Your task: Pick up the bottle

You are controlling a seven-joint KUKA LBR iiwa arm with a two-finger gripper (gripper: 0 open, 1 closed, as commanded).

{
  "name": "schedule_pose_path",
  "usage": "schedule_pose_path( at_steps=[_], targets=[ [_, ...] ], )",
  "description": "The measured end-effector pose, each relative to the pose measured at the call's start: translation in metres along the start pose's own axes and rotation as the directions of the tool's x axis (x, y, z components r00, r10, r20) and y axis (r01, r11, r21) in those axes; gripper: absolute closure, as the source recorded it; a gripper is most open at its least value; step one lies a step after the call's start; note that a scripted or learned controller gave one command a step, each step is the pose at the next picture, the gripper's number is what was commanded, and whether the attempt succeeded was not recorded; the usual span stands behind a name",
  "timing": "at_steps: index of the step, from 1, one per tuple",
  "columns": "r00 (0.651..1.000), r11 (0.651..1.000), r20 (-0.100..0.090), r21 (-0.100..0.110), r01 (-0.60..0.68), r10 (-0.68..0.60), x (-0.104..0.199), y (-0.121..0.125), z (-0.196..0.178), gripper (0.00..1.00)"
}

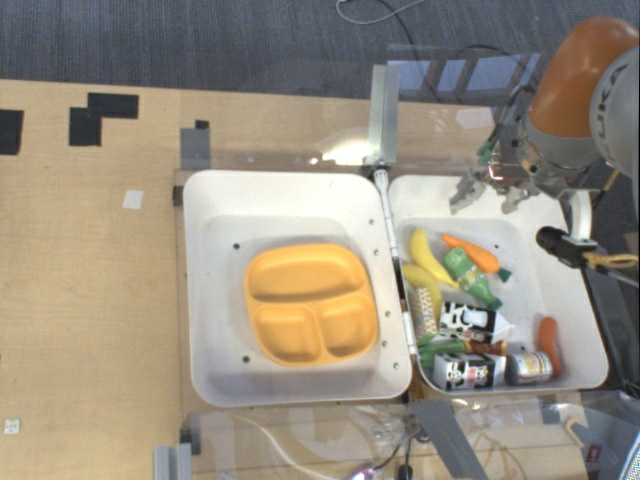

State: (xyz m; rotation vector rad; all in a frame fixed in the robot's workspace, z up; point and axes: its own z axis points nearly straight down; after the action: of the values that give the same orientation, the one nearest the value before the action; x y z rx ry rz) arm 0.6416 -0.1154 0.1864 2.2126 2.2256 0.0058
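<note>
A small green bottle (468,272) lies on its side in the right bin (540,230), between a yellow banana (426,256) and an orange carrot (474,253). My gripper (489,199) hangs over the far end of the right bin, above and behind the bottle and apart from it. Its two fingers (462,197) point down and stand spread, with nothing between them, so the gripper is open.
A black-and-white cow-print carton (468,319), two cans (470,372) (528,368) and a red sausage (547,336) crowd the near end of the right bin. An orange divided plate (310,303) lies in the left bin (215,298). A metal divider post (384,118) stands between the bins.
</note>
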Motion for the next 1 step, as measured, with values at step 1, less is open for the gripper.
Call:
schedule_pose_path(
  at_steps=[1],
  targets=[
    [1.000,1.000,0.002,-0.001,-0.030,0.030,-0.0692,-0.0633,-0.0046,0.00]
  ],
)
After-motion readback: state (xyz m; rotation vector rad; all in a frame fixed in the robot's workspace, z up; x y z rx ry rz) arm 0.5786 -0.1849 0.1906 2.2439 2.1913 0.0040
